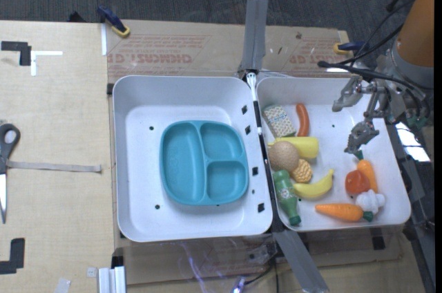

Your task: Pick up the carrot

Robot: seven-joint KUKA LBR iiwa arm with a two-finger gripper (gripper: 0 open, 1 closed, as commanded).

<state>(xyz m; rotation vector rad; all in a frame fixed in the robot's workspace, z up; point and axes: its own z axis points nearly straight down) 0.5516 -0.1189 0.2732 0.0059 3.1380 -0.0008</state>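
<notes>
Long orange plastic carrot with green tip (340, 212) lies flat near front wall of right shallow white bin (324, 92), just beside white cauliflower piece (370, 201).

Pincer (360, 120) hovers above bin's back-right area, fingers spread, pinching nothing.

Advice: shift toward front wall, straddle carrot across its width, avoid cauliflower.

Right bin also holds yellow banana (314, 186), green bottle (286, 196), corn cob (298, 146).

Left white bin (131, 167): blue three-compartment plate (205, 162).

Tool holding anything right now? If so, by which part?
Nothing held. The tool hangs open above the right bin; the carrot lies apart from it near the bin's front edge.
</notes>
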